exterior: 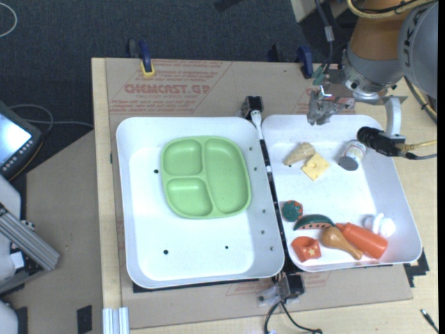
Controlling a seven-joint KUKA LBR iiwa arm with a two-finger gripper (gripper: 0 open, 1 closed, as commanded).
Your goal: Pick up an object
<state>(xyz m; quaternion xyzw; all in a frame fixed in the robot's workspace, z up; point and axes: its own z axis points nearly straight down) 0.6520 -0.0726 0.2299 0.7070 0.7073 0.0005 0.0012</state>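
While the arm [389,26] reaches in from the upper right of the frame, we see its gripper [320,111] hanging over the top edge of the right bin [403,207], near that bin's upper left corner. The tips are small and dark from this angle, so we cannot tell how far apart they stand, and we see nothing between them.

The right bin holds the loose items. Upper middle: a tan lumpy piece [299,153] touching a yellow block [315,166] just below and right of it. Right of those, a small grey cylinder [351,155] lies on its side. Along the lower part of the bin: a small dark green and red round thing [291,210], a watermelon-slice toy [313,221] just right of it, an orange-red chunk [305,248] below, a brown pear-like piece [336,240], an orange carrot-shaped toy [363,239] touching the pear-like piece, and a white object [382,224] at the far right, just above the carrot's end. All of these lie well apart from the gripper.

The left bin [139,242] bears a green divided plate [206,177], three compartments, sitting in its upper middle.
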